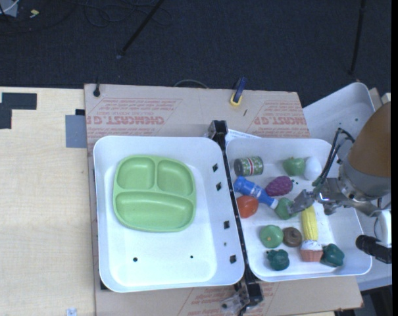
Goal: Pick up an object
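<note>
**Gripper low over the crowded right bin**

We counted two shallow white bins: the left bin [113, 255] and the right bin [356, 255]. In the left bin lay one light green plastic plate with three compartments [154, 193].

In the right bin we counted eleven small toy pieces: one green-labelled tin can lying on its side [248, 166], one blue bottle [252, 189], one purple bumpy fruit [279, 187], one orange-red round fruit [247, 207], one green piece with a white end [298, 166] by the far wall, one yellow corn cob [309, 224], one round green apple-like fruit [272, 236], one brown ring doughnut [292, 236], one pink-and-white cupcake [310, 250], and two dark green leafy pieces, one [277, 260] near the front wall and the other [332, 255] beside the cupcake.

One further small green object [283, 207] sat just past the blue bottle's end, between the purple fruit and the corn cob. The grey two-finger gripper [301, 201] reached in from the right and hung right beside that green object, near the cob's upper end. We could not tell how far its fingers were parted, nor whether they had hold of anything.
</note>
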`<state>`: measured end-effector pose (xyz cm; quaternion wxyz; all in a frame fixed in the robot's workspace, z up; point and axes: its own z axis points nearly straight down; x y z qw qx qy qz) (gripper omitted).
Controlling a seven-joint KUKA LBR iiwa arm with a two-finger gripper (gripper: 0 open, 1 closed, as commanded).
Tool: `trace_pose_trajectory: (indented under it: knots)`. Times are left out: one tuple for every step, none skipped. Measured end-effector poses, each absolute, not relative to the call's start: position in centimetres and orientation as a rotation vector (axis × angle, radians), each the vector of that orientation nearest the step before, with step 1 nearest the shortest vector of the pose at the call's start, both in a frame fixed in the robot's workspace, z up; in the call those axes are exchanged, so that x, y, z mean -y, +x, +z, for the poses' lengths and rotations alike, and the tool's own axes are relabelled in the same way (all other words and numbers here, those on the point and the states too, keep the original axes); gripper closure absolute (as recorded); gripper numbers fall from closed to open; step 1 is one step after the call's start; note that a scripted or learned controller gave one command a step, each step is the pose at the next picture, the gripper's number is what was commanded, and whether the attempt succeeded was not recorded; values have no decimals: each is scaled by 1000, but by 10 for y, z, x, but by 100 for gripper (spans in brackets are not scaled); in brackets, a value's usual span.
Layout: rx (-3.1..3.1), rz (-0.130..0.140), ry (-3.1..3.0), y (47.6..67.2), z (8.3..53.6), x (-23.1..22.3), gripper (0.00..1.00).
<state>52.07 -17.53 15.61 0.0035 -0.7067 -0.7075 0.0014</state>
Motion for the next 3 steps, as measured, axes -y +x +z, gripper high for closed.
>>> trace_pose_trajectory:
  knots:
    - [2218, 5, -2215, 517, 92, 173, 0]
    - [2215, 2, -2222, 517, 87, 173, 0]
    - [2208, 1, -2229, 516, 98, 175, 100]
